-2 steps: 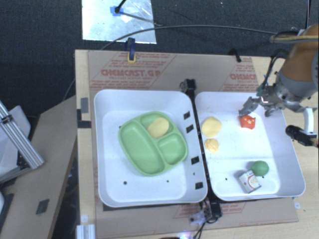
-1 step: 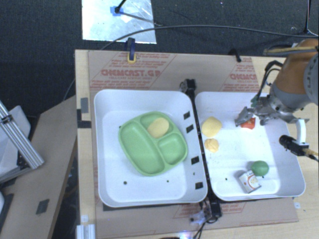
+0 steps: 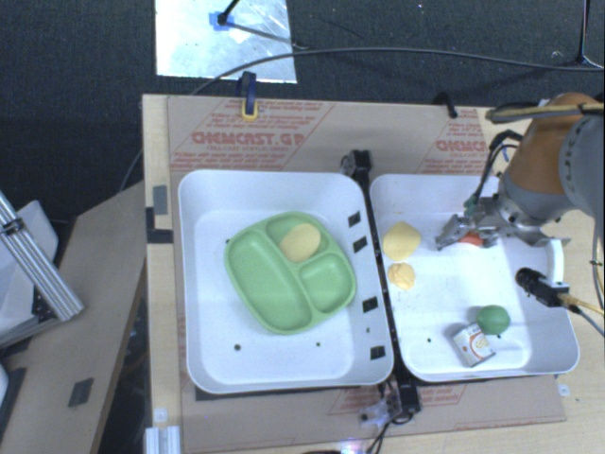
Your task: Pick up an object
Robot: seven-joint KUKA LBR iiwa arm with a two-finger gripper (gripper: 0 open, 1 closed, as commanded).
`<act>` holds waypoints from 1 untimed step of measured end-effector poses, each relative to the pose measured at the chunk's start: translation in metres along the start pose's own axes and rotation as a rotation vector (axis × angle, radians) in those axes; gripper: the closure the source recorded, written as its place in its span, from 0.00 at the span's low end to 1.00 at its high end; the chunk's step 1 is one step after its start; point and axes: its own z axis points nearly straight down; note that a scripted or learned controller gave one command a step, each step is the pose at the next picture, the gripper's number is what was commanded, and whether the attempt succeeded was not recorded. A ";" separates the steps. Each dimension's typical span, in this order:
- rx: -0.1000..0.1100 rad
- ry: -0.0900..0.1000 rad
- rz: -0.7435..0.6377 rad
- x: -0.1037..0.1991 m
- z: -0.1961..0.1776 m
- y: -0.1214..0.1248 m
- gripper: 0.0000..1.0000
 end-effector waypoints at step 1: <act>-0.005 -0.001 0.001 0.000 -0.013 0.001 1.00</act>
